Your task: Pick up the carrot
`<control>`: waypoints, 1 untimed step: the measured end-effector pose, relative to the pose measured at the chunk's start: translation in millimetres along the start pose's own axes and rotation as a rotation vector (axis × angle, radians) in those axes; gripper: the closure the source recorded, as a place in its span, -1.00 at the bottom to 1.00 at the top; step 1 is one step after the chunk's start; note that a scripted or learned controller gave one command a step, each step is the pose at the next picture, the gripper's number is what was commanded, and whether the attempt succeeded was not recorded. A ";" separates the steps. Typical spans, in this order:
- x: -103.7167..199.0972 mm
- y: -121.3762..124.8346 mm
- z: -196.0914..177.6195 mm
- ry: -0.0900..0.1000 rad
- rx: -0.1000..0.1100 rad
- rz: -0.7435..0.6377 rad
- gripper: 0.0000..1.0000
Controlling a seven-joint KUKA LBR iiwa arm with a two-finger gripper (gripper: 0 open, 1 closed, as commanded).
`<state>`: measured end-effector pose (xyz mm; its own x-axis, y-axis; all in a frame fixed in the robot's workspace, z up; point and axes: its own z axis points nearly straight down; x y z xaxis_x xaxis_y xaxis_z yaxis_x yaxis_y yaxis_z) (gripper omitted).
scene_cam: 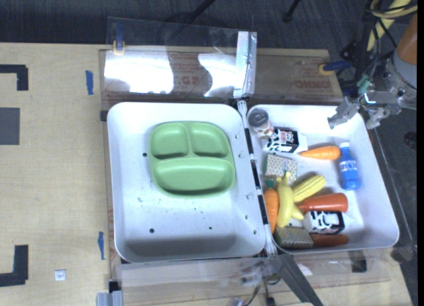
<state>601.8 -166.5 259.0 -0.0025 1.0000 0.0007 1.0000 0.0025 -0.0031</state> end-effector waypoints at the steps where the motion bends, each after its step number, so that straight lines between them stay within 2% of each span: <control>1: -35.3 0.8 163.4 0.003 -0.005 -0.055 -1.00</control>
<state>602.2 -201.7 95.7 -0.0572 0.9984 0.0040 0.9984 0.0572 0.0019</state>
